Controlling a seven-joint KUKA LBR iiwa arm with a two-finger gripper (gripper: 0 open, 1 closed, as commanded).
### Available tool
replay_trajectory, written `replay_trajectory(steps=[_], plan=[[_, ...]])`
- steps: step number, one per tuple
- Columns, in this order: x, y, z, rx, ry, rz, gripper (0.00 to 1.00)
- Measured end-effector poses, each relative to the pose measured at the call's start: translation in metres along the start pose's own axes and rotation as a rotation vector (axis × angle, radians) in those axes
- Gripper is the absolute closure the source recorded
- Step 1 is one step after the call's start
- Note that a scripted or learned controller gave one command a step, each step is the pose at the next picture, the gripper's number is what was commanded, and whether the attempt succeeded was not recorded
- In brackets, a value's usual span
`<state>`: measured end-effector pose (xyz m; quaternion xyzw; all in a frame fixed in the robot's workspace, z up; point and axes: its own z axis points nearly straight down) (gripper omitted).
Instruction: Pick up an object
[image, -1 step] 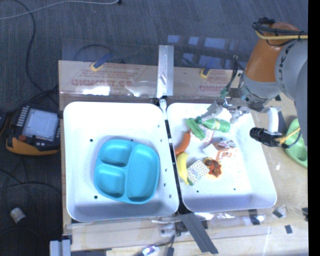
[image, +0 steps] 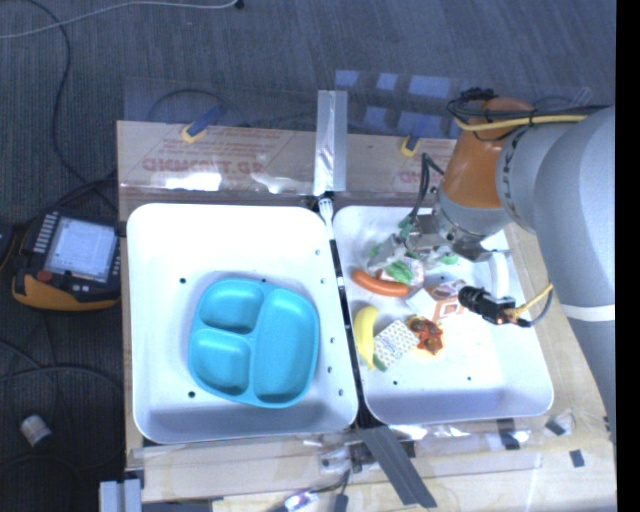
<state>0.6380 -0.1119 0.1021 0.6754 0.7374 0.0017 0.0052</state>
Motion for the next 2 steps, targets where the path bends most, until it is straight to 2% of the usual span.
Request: replay_trajectory(steps=[1,2], plan=[[0.001,0.002,-0.010,-0.004,0.003,0.000,1.00],[0.059,0.037,-0.082,0.010,0.005,-0.062,1.00]])
